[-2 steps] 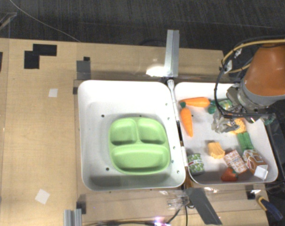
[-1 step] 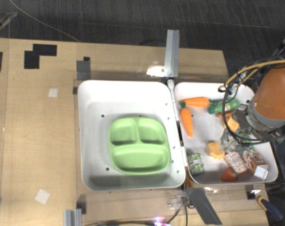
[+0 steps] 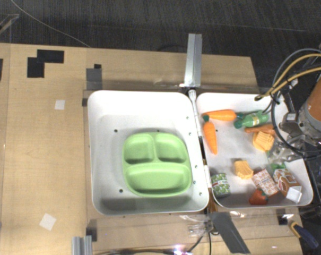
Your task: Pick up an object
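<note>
Right bin: toy foods are scattered within; a yellow waffle piece is seen just left of the gripper. Grip state cannot be told. Left bin: green divided plate.

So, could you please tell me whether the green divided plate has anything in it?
Empty: the green divided plate shows three bare compartments in the left bin.

A grey robot arm with an orange band above its wrist reaches in from the right edge. Black and yellow cables loop over it. Its metal two-finger gripper points down and leftward, low over the right side of the scene.
</note>
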`<state>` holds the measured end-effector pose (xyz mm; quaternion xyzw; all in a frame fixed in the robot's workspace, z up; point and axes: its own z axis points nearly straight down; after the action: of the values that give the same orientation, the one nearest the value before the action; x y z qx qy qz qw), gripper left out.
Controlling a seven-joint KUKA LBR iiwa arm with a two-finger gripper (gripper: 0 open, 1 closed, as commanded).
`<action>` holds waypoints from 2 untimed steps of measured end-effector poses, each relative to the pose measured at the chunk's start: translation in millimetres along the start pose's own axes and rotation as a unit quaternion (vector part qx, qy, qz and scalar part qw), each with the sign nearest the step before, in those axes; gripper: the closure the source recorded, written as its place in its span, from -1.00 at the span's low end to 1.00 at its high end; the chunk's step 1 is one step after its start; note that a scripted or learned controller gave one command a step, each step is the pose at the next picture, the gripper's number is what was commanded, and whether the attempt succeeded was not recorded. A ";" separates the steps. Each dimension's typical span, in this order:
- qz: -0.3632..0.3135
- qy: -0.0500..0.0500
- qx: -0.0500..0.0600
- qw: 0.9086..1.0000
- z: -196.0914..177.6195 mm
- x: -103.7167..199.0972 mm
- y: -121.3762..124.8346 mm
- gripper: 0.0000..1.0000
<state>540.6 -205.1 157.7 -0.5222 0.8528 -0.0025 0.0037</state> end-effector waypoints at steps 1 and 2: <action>-0.127 -0.001 0.010 0.992 53.0 7.7 17.4 1.00; -0.324 0.000 0.000 0.946 -11.7 9.9 18.5 1.00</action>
<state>519.5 -205.5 169.2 -0.7704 0.6376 -0.0031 0.0028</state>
